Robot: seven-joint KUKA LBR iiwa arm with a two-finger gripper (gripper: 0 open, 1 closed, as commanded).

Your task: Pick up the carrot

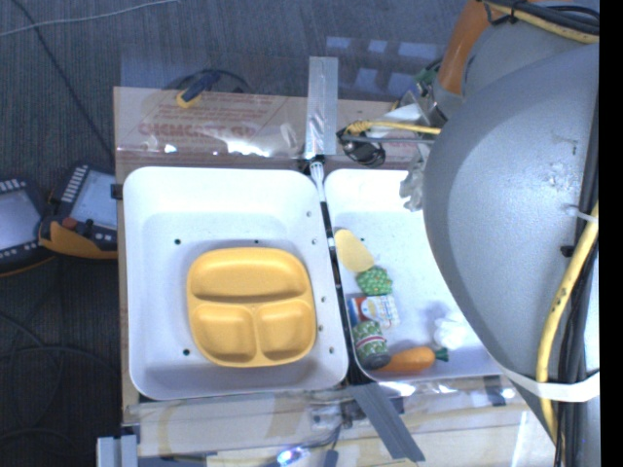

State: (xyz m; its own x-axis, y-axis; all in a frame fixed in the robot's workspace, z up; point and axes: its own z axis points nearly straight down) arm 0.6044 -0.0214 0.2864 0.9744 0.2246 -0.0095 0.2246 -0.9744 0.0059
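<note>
— Two bins on the desk; where's the carrot (410,360)?
— Lying at the near edge of the right bin (389,207), beside a small can (375,310) and a green toy (374,281).
— And the left bin (156,212)?
— It holds a yellow divided plate (253,305).
— The arm (516,193)?
— It looms over the right bin; what the fingers are doing, I cannot tell.

dark grey carpet floor (58,86) w/ thin cable (58,19) across.
</note>
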